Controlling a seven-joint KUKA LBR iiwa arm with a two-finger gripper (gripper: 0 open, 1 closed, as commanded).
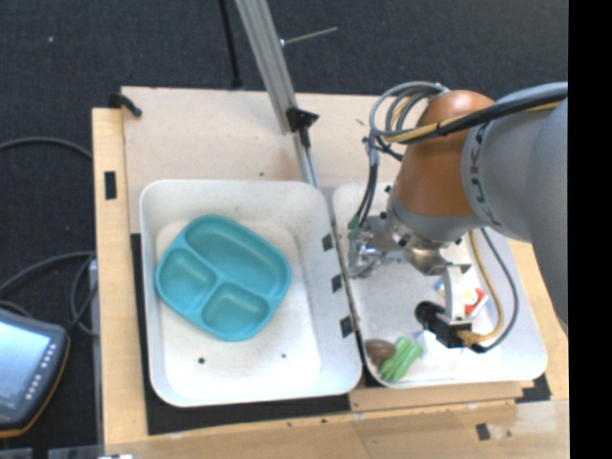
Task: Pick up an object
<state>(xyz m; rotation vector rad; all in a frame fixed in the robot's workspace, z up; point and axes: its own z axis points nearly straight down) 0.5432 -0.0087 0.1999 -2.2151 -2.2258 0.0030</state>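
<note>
Near edge of the right bin: a small brown rounded object lies in the front-left corner, touching or just beside a green elongated object that slants up to the right. Both rest on the bin floor, nothing gripping them. Just behind them, a black connector or fitting on the arm's cabling hangs low over the bin, near the green piece but apart from it.

Mid right bin: the gripper sits low by the bin's left wall, well behind the two objects, under the orange band and the wrist. Metal parts show there, but the wrist blocks the tips; cannot tell if the tool is released or clenched, and nothing is seen in it. A white item with red and orange marks lies partly under the cables; identity unclear.

Left bin: a turquoise three-compartment plate lies flat, left of centre, untouched.

Far: aluminium post rises from the bench behind the bins.

Progress, as a judgement: pick not done. The arm is down in the right bin, so the attempt looks to be at the reach or grasp stage. Left to do: close on something, most likely the brown or green piece, and lift it clear
</note>
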